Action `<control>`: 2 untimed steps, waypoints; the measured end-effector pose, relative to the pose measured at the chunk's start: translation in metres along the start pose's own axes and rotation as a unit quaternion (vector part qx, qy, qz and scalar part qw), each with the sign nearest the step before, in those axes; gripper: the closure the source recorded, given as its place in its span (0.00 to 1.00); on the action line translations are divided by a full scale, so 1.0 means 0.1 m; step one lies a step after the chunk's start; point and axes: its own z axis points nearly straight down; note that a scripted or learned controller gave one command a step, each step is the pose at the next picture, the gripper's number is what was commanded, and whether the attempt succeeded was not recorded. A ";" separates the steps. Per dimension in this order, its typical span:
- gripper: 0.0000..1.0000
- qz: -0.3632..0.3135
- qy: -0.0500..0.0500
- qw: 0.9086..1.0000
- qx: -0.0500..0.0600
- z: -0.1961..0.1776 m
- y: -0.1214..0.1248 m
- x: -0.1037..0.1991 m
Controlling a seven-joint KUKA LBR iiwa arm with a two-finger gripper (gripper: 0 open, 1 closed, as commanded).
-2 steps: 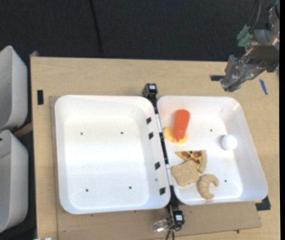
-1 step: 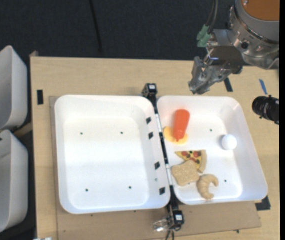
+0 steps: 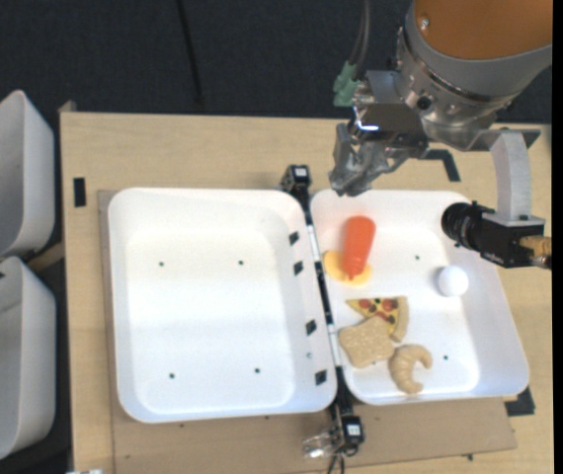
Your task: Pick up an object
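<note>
bench (image 3: 193,151): pale wood-look board, matt, smooth
left bin (image 3: 207,304): white plastic, smooth, faint sheen
right bin (image 3: 479,339): white plastic like the left bin beside it, smooth
carrot (image 3: 359,245): orange plastic, smooth, slightly glossy
yellow piece (image 3: 335,265): under the carrot's near end, smooth plastic look
ball (image 3: 451,280): right of the carrot, white, smooth, soft shine
pizza slice (image 3: 382,311): below the carrot, matt toy plastic
bread slice (image 3: 364,344): tan, matt, grainy look
croissant (image 3: 409,365): beige, matt, ridged
arm (image 3: 479,28): grey metal, orange band glossy
gripper (image 3: 353,179): dark metal, dull
</note>
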 end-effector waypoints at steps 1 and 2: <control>1.00 0.002 0.000 1.000 -0.002 -0.12 0.01 -0.04; 1.00 -0.002 -0.001 1.000 0.004 0.88 0.00 0.82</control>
